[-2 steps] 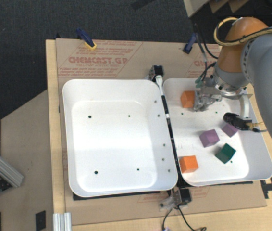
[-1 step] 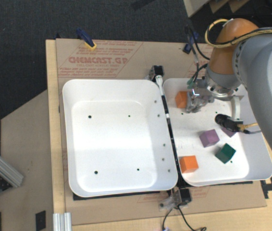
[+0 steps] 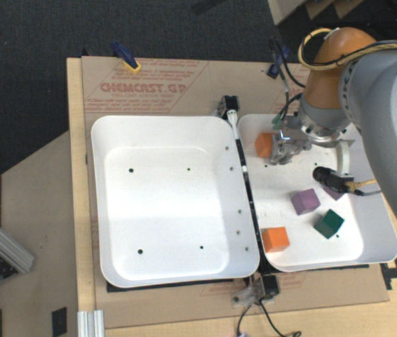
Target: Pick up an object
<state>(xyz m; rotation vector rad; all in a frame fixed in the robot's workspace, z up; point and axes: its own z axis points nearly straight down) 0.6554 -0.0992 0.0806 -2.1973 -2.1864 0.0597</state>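
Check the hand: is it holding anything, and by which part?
Cannot be told. The hand sits low in the right bin, right beside an orange block, but no block is visibly between its fingers.

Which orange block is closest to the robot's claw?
The orange block at the far end of the right bin, right beside the gripper. The other orange block sits at the near edge.

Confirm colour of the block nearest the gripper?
Orange block, beside the gripper, seen in the camera view.

Glossy smooth white plastic bins [image 3: 163, 128], matt brown cardboard sheet [image 3: 149, 79], matt blocks [image 3: 305, 201]
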